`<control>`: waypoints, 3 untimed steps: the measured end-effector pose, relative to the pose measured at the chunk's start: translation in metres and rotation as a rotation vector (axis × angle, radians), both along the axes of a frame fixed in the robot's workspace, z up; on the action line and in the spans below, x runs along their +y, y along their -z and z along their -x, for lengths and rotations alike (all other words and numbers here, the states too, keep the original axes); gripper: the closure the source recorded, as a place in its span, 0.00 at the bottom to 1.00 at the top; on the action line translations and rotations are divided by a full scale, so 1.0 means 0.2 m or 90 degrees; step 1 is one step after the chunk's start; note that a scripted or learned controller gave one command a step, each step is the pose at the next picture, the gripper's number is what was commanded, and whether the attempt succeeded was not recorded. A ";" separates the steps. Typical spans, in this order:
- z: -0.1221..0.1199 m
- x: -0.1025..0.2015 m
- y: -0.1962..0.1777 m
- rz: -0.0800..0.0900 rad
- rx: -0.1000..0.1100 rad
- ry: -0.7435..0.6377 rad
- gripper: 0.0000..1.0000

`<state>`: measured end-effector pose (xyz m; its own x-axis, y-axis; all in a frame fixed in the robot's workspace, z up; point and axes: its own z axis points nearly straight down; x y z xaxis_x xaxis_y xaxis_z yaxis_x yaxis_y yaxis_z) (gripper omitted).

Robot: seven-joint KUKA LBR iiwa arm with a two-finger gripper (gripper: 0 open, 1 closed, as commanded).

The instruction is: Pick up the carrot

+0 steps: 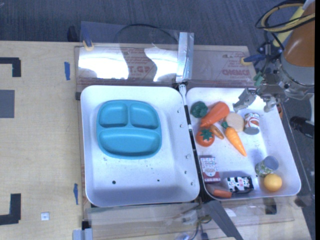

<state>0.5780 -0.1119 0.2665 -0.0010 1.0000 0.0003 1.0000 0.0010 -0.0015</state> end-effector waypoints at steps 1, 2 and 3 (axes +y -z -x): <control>-0.14 -0.22 -0.01 0.002 -0.003 -0.065 0.00; 0.04 -0.10 0.41 -0.001 0.005 -0.061 0.00; 0.01 -0.07 0.90 0.001 -0.004 -0.204 0.00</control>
